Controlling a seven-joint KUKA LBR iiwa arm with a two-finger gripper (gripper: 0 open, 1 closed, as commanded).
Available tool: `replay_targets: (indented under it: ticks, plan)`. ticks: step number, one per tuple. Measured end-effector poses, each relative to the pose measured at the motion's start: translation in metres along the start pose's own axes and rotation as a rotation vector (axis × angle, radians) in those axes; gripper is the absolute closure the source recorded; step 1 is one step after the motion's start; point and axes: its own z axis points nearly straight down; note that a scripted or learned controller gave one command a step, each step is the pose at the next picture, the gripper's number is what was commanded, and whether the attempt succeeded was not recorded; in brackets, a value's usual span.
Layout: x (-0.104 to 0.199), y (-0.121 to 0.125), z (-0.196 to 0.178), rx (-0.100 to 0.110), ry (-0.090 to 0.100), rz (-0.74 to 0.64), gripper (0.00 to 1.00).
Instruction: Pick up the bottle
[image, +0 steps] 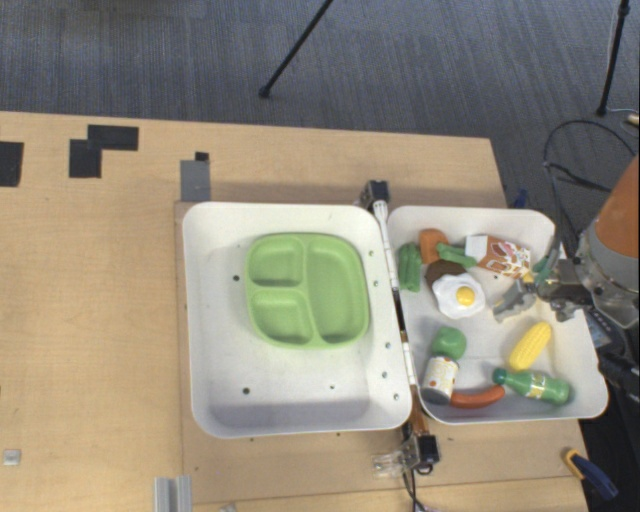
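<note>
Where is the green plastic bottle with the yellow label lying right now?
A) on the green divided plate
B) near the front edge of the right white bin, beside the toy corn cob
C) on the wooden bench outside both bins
B: the green plastic bottle with the yellow label lies on its side in the right white bin, just below the yellow toy corn cob.
</note>
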Motion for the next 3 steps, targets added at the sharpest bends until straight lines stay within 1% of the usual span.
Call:
replay_targets:
  ticks: [1, 2, 3]
  plan:
    - [0.067, -0.004, -0.016, 0.000, 0.001, 0.255, 0.00]
    - [0.115, -0.004, -0.057, 0.001, 0.001, 0.516, 0.00]
    - [0.143, 0.002, -0.003, 0.005, 0.000, 0.850, 0.00]
